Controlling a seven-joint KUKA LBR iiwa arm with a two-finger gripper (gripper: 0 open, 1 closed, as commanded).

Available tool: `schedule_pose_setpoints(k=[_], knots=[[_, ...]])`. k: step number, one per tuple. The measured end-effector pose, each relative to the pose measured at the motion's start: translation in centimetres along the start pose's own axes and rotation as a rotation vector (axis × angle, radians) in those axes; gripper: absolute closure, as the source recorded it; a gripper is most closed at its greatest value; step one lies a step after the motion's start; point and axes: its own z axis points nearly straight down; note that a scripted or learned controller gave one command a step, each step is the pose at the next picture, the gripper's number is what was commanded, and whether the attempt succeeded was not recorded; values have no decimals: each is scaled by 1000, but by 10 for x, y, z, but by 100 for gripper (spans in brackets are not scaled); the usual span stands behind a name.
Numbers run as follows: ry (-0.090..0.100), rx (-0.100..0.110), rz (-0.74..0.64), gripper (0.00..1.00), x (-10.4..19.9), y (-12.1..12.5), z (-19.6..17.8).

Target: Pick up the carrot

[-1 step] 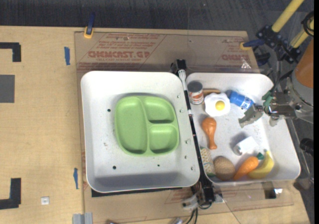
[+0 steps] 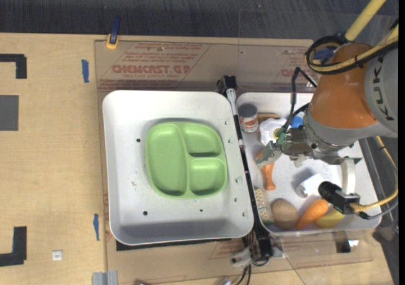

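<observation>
- Camera view: grey KUKA arm with the orange band reaches in from the right of the frame and hangs over the right shallow white bin.
- Left shallow white bin, centre-left of frame, holds a green three-compartment plastic plate; nothing lies on the plate.
- Right bin is a clutter pile: small jar with a grey lid and orange label at its upper left, a brown potato-shaped object at the bottom, a white cylinder piece mid-bin, a yellow object low right.
- Two orange items are there. Small orange carrot-shaped piece lies near the bin's left wall, pointing roughly up-down. A bigger orange tapered piece lies touching the potato-shaped object and the yellow object.
- Which one counts as the carrot is a judgement; the tapered one at bottom centre looks likelier.
- Items look dumped loose, probably as random grasp targets.
- Gripper sits at the upper middle of the right bin, just above the small orange piece; it is hard to make out against the clutter.
- Finger spread cannot be told; nothing is seen pinched, so carrot is judged not yet picked.
</observation>
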Motion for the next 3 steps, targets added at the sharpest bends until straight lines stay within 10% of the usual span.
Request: schedule_pose_setpoints(k=[1, 2, 3], knots=[[-1, -8, 138, 0, -55, 36, 87], [-2, -10, 141, 100, -56, 37, 77], [1, -15, 487, 100, 22, 60, -93]])
